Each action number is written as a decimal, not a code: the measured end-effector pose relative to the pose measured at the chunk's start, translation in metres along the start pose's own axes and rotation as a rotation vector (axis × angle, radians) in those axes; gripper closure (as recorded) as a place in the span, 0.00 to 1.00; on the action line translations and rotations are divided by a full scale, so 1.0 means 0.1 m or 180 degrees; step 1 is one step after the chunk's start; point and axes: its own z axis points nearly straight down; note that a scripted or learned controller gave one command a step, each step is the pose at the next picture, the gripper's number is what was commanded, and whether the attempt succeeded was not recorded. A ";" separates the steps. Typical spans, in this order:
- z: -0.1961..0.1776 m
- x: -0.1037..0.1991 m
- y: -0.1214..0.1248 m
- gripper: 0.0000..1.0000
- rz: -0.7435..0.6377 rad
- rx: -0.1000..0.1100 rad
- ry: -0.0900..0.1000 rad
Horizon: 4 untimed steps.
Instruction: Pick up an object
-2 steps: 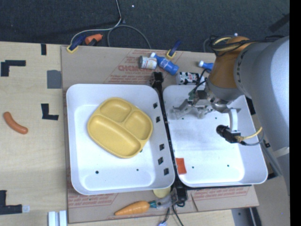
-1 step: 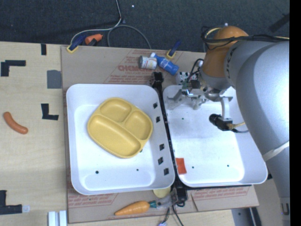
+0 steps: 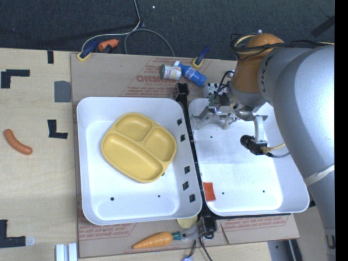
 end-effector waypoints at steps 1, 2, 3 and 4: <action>-0.01 -0.01 -0.28 0.00 0.0000 -0.0005 0.0000; 0.01 0.01 0.12 0.00 -0.0004 0.0001 0.0009; -0.47 -1.32 0.09 0.00 0.0032 -0.0005 -0.0015; 0.01 -0.77 -0.70 0.00 0.0001 -0.0006 -0.0002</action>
